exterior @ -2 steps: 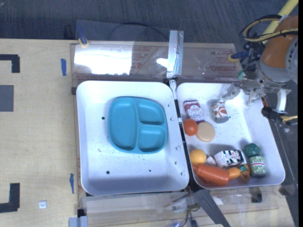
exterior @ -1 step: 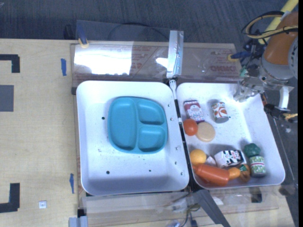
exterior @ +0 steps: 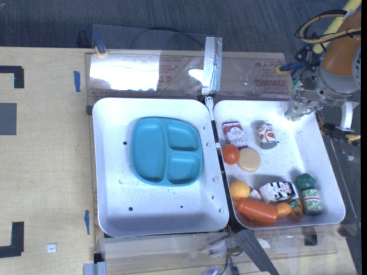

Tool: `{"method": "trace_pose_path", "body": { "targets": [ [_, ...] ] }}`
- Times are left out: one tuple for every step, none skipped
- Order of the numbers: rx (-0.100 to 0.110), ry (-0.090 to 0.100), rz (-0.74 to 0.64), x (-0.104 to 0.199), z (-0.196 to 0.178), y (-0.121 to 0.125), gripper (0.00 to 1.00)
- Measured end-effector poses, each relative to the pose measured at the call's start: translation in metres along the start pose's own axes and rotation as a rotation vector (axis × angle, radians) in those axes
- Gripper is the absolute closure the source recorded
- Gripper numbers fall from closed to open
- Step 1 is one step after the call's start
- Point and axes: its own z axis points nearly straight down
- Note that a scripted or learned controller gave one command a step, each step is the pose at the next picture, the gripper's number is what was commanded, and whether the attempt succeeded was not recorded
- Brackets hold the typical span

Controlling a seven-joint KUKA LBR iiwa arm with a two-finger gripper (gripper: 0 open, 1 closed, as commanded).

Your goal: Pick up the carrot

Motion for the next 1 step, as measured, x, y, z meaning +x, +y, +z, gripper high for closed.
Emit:
{"method": "trace_pose_path", "body": {
  "targets": [
    [0.013,0.003,0.06,0.0617,0.0218,-0.0138,1.0]
  ]
}}
